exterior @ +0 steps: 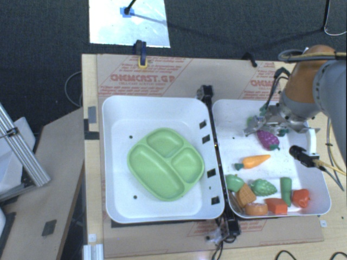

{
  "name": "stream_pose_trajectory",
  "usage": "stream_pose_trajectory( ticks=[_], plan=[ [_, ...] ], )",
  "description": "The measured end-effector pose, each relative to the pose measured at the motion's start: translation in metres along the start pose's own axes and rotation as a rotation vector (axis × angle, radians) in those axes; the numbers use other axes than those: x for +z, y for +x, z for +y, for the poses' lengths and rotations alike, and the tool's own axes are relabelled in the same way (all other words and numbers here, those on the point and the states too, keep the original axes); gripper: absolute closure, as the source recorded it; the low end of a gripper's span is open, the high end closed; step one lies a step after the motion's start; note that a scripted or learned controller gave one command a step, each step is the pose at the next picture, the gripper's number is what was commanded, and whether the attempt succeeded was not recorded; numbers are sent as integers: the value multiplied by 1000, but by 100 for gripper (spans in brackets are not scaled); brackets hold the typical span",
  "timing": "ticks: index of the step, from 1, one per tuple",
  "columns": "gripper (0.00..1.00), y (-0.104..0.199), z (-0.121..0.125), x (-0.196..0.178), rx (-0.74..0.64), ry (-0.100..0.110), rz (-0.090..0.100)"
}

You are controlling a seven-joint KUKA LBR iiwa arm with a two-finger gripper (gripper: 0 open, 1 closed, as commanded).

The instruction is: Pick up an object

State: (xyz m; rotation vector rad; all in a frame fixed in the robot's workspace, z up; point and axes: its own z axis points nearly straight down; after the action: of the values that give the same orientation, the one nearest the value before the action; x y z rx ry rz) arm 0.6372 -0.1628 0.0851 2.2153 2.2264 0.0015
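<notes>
cardboard-topped bench [162, 75], dark carpet [43, 20] around.

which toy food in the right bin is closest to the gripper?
The purple toy, directly under the gripper. The orange carrot lies further down; the rest cluster along the bin's near edge.

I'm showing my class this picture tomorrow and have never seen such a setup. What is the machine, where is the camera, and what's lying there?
A fixed camera looks down at a slant on a bench with two white bins. The left bin holds a green divided plate. The right bin holds toy food: purple grapes, a carrot and more pieces along the near edge. The grey arm with an orange band reaches in from the right; its pincer hangs just above the grapes. Whether it grips anything is unclear.
</notes>
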Motion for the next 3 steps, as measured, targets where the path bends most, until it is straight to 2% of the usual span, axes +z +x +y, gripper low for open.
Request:
stream_pose_trajectory(
  ticks=[1, 3],
  plan=[
    [100, 0, 1, -12, -1, -3, -1],
    [100, 18, -4, -120, -2, -6, -1]
  ],
)
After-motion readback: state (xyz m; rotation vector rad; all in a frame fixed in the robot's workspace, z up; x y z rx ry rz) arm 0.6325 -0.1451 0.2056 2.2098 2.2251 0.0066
